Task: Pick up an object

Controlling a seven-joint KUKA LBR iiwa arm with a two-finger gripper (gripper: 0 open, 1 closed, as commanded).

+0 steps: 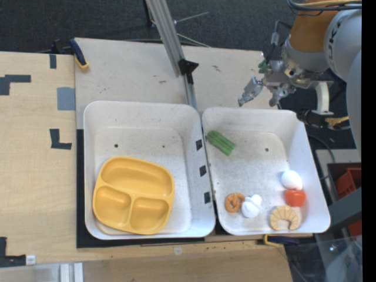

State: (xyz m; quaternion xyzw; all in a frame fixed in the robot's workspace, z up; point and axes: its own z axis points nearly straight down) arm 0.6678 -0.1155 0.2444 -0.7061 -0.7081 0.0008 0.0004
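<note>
In the right bin (305,140) lie several small things. A green ridged piece (221,143) rests near its back left. Along the front sit a brown pretzel (234,202), a white lump (251,206) and a tan croissant (285,217). A red tomato (295,197) and a white egg (291,179) are by the right wall. My gripper (258,100) hangs above the right bin's back rim, open, with nothing between its fingers, well apart from every object.
The left bin (94,122) holds a yellow divided plate (134,194) in its front half. A slanted metal bar (170,34) runs down to the seam between the bins. A blue and yellow clamp (79,53) sits at the bench's back left.
</note>
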